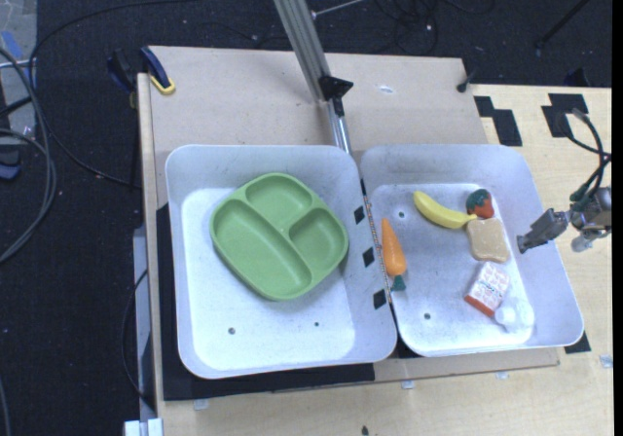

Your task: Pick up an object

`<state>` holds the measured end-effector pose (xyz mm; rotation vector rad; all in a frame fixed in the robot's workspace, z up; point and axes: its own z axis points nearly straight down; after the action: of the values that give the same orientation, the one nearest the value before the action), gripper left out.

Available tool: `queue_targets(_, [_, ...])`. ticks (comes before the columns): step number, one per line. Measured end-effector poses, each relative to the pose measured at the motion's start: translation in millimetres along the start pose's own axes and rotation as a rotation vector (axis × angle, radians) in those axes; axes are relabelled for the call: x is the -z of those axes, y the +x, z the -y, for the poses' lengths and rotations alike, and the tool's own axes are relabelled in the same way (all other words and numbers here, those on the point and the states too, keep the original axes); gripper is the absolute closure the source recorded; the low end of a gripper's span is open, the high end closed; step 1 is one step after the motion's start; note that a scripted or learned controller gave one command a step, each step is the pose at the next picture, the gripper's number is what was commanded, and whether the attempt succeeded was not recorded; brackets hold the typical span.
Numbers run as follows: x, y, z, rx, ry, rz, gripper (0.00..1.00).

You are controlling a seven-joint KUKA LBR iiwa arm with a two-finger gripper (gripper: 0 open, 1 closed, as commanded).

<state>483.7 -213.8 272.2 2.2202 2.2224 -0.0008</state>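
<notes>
Over at the right bin's (545, 200) outer edge the gripper (538, 231) hangs; I can't tell its state. Banana (440, 211), carrot (391, 247), bread slice (489, 239) and packet (488, 288) lie inside.

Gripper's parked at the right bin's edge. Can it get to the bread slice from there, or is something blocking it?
Probably yes. The gripper sits just right of the bread slice, with bare bin wall between them. The banana touches the slice's far corner, so a top-down approach looks safest.
</notes>
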Motion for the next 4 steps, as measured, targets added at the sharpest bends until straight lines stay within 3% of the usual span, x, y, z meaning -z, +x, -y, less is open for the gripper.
queue_targets(3, [-166.3,-1.0,-5.9,-0.003,0.000,-0.001,0.00])
queue_targets(4, [-152.1,-1.5,-7.1,-0.003,-0.005,0.001,1.00])
